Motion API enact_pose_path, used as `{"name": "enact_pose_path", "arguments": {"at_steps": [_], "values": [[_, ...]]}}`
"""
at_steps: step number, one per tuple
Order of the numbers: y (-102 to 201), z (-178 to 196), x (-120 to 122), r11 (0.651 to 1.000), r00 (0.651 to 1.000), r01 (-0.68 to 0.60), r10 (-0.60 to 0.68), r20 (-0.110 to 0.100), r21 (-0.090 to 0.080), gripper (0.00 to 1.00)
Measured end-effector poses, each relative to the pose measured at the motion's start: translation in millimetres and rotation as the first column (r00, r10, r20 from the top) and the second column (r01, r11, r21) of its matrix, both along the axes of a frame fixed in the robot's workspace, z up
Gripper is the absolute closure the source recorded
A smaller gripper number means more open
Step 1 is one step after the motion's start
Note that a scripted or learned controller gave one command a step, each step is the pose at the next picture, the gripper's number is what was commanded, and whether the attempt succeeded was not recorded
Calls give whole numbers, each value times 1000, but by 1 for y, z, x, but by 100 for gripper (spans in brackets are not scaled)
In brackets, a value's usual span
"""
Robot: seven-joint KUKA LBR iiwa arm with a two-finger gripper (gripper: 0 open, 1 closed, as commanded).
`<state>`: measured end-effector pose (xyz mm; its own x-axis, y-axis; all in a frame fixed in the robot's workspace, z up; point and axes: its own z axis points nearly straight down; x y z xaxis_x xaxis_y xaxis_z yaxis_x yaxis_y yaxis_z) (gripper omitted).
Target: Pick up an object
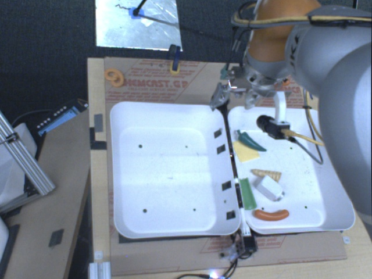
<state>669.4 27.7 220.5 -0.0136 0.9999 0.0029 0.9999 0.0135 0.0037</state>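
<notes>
Objects for the pick all lie in the right bin: a dark green pepper-shaped piece on a yellow wedge, a tan cone, a white block, a green strip along the divider and an orange sausage near the front rim. The gripper hangs over the bins' far edge, above the divider, with its two fingers spread apart and nothing between them. From the jaws, the green pepper piece is the nearest thing, lying toward the front of the bench and slightly to the arm's side. Its long axis seems to run slantwise from the divider out into the bin, though the view is soft there. The left bin is farther from every object.
</notes>
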Motion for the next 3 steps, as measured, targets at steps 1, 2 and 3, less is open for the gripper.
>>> {"name": "enact_pose_path", "arguments": {"at_steps": [1,2,3], "values": [[113,37,-1,1000,1000,-2,2,2,4,0],[180,46,-1,1000,1000,3,-3,0,1,0],[175,56,0,1000,1000,5,-5,1,-2,100]]}}
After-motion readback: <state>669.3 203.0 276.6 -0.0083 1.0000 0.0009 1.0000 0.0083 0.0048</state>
